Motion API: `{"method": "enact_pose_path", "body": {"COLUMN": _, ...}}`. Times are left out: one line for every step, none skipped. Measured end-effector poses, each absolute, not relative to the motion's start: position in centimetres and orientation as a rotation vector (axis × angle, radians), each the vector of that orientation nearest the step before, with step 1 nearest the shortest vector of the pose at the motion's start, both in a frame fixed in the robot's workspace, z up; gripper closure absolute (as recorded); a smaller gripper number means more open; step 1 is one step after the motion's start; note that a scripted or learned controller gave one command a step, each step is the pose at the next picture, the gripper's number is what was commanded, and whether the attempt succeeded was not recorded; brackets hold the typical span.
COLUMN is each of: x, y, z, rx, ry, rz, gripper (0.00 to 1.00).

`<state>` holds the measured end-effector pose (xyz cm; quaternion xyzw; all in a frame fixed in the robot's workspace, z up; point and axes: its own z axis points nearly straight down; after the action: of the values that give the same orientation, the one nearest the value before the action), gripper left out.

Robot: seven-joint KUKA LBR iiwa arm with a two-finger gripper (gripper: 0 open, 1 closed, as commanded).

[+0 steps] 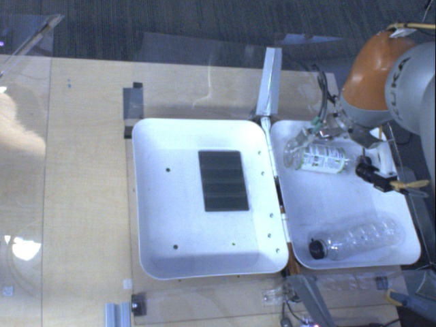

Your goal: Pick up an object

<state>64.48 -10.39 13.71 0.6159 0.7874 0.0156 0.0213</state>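
Observation:
A clear plastic bottle with a white label (319, 158) lies on its side at the back of the right bin (354, 206). A second clear bottle with a black cap (354, 239) lies along that bin's front edge. A flat black ribbed rectangle (223, 180) rests in the middle of the left bin (163, 203). My gripper (329, 127) hangs at the back of the right bin, just above and behind the labelled bottle. The grey arm with its orange band (373, 73) reaches in from the upper right and hides the gripper's upper part.
A metal bracket (269, 87) stands behind the seam between the bins. Cables and a black fitting (371, 172) hang beside the wrist over the right bin's right side. The wooden bench (68, 182) spreads to the left.

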Motion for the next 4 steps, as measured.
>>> {"method": "enact_pose_path", "body": {"x": 64.5, "y": -10.4, "z": 13.7, "rx": 1.826, "ry": 2.503, "rz": 0.046, "gripper": 0.0}}
{"method": "enact_pose_path", "body": {"x": 64.9, "y": -10.2, "z": 15.2, "rx": 1.812, "ry": 2.496, "rz": 0.061, "gripper": 1.0}}
{"method": "enact_pose_path", "body": {"x": 64.9, "y": -10.3, "z": 15.3, "rx": 1.812, "ry": 2.494, "rz": 0.06, "gripper": 0.0}}
{"method": "enact_pose_path", "body": {"x": 65.0, "y": -12.0, "z": 13.9, "rx": 1.705, "ry": 2.568, "rz": 0.053, "gripper": 0.0}}
